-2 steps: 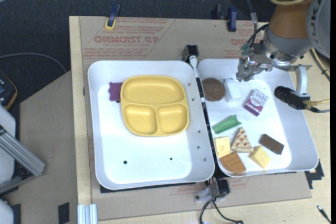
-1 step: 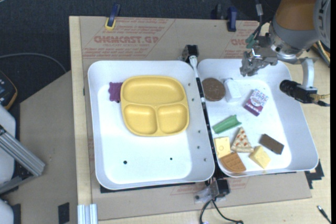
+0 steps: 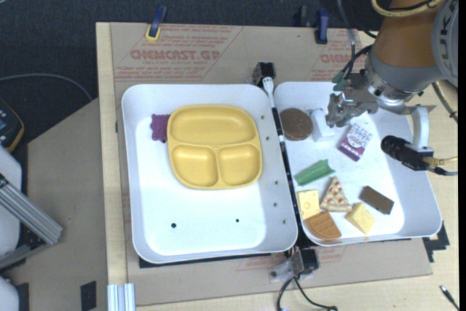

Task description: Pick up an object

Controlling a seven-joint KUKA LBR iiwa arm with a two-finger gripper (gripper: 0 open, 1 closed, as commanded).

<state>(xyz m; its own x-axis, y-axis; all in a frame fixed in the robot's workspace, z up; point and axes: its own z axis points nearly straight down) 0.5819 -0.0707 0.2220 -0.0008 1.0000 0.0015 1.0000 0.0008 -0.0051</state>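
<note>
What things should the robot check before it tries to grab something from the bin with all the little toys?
1. Gripper is over the right bin, where the toys are: ok.
2. Something to pick lies near it: ok. The brown round cookie is just to its left and the purple packet just to its right in the view.
3. Fingers open and ready: cannot tell, they are too small and dark here.
4. Nothing stuck in the gripper already: cannot tell.
5. Toys have room around them: partly ok. The green piece lies alone, but the pizza slice and yellow cheese block sit close together.
6. Yellow tray is out of the way in the left bin: ok.
</note>
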